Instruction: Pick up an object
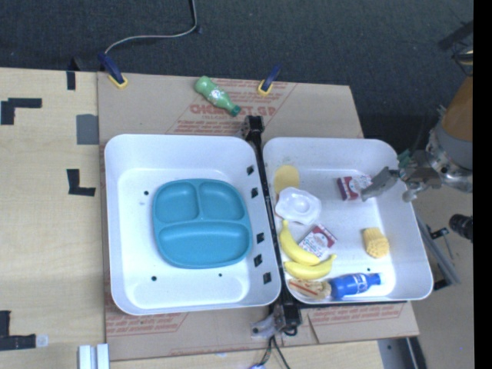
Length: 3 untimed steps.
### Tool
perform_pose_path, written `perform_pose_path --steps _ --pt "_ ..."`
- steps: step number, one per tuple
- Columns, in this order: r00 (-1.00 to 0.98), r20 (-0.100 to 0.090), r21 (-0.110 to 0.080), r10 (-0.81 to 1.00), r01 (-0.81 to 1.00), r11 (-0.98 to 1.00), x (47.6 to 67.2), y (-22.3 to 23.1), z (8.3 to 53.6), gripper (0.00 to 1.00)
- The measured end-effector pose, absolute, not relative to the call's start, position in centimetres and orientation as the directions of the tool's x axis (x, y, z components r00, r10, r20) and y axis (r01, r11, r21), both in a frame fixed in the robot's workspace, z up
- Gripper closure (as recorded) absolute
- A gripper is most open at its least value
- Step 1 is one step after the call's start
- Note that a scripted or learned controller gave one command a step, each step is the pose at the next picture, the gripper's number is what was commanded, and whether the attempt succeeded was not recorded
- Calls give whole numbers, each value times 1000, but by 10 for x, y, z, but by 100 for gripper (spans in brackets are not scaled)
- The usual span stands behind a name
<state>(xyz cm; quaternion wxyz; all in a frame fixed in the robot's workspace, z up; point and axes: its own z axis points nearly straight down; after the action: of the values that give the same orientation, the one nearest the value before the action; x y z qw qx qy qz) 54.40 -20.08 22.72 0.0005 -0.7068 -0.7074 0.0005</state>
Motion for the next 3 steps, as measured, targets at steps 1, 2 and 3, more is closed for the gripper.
perform_pose_path --steps 1,2,3 --pt "-1 0 -1 1000 1000 1 581 -172 93 0" --pt "-2 -1 4 1000 1000 2 659 -144 86 0" --pt "-1 -1 2 1000 1000 1 610 -113 86 0"
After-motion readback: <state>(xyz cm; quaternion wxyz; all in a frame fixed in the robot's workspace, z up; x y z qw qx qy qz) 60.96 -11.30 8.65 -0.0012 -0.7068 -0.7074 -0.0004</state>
